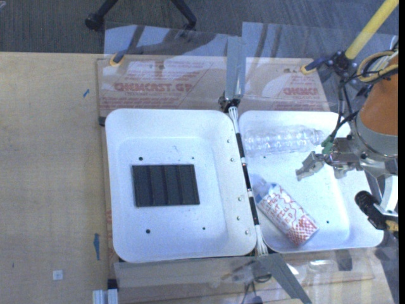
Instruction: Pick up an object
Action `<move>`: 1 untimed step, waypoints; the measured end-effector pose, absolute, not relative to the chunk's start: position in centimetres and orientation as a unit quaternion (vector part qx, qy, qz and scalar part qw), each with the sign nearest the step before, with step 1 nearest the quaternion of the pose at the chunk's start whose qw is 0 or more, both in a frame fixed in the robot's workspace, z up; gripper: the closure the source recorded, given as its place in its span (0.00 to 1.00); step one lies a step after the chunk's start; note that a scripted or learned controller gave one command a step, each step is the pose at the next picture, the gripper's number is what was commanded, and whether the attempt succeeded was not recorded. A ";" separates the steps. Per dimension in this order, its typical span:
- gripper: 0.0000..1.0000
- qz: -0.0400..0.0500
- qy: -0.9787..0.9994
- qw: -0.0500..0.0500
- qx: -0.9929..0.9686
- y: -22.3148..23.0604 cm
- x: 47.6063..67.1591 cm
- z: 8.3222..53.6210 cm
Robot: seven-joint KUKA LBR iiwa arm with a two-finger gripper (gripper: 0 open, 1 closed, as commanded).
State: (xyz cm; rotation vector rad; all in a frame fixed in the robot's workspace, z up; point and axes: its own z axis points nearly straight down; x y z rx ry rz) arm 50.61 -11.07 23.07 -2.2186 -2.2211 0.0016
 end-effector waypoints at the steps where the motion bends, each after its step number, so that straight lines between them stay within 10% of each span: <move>1: 0.00 0.000 -0.756 -0.001 -0.655 -6.7 49.8 28.0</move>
